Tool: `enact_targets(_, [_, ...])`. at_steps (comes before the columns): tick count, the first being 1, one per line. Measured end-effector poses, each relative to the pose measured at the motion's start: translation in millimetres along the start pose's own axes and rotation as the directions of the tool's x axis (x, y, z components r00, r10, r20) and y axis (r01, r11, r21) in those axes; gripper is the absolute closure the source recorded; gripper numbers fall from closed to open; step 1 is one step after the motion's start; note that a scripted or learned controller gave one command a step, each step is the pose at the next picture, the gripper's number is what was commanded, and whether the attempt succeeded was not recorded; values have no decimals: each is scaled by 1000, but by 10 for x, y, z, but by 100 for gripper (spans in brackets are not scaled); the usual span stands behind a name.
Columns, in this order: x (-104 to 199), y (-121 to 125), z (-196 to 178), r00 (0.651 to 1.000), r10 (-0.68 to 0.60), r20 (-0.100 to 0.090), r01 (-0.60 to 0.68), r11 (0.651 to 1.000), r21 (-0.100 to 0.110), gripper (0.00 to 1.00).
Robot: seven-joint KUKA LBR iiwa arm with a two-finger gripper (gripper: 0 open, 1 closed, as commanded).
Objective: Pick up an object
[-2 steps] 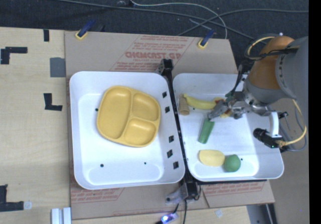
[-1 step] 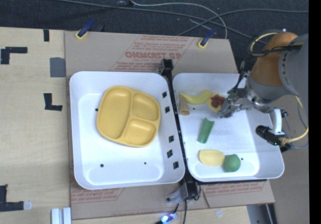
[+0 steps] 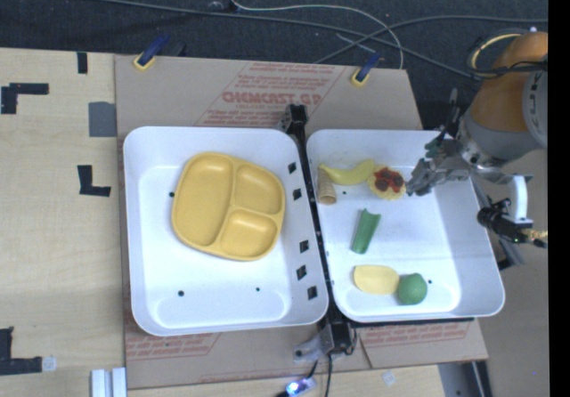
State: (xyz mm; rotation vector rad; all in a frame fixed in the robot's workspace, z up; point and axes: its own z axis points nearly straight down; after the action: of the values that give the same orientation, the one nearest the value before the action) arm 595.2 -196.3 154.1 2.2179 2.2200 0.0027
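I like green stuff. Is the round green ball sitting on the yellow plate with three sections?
No. The round green ball lies in the right white bin, while the yellow sectioned plate sits in the left white bin.

Grey arm [image 3: 503,124] coming in, rounded casing, with a bright orange band [image 3: 524,48] above the wrist. Dark gripper [image 3: 419,183] at its tip. A black fitting juts off the side.

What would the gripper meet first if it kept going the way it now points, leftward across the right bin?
Probably the small yellow-and-red object just left of the gripper, with the banana right behind it. How high the gripper sits above the right bin is unclear, so it might pass over.
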Motion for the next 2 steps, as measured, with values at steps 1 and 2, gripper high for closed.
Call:
enact_targets(1, [28,-13,-433,1000,-1,0,1,1000,0,100])
enact_targets(2, [31,0,-918,1000,-1,0,1,1000,0,100])
